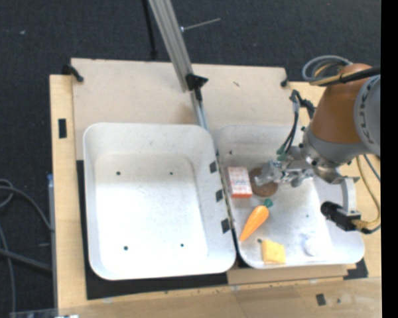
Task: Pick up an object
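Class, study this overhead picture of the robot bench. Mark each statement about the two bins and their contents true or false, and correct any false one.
1. The carrot lies in the right bin. True.
2. The yellow block lies in the left bin. False: it lies in the right bin, near its front edge.
3. The end effector is over the right bin, close to a brown round object. True.
4. The small red and white box sits near the wall between the bins. True.
5. The carrot rests on top of the yellow block. False: they lie apart, the carrot further back.
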`<state>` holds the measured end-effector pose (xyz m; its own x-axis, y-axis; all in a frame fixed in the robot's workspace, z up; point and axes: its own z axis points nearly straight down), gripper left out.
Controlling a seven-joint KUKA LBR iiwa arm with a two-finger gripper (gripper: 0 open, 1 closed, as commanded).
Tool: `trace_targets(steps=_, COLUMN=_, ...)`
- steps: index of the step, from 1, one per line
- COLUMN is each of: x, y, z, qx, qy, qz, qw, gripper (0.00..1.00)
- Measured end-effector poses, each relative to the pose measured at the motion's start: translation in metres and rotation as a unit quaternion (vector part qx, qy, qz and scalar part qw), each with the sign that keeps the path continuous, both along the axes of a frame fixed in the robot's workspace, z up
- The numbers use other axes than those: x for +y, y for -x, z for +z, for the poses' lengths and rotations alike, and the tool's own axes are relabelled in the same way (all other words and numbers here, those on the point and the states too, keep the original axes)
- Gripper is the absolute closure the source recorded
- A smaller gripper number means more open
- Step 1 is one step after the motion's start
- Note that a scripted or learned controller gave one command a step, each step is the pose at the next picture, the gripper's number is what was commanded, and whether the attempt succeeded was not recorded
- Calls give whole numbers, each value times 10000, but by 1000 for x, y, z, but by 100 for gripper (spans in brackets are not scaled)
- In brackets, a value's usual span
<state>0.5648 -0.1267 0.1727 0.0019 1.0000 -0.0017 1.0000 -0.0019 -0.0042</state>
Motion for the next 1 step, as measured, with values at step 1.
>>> trace_targets(steps=1, x=8, y=2, z=-58, qx=0, qy=-4, qz=-9, qw=10000, gripper=0)
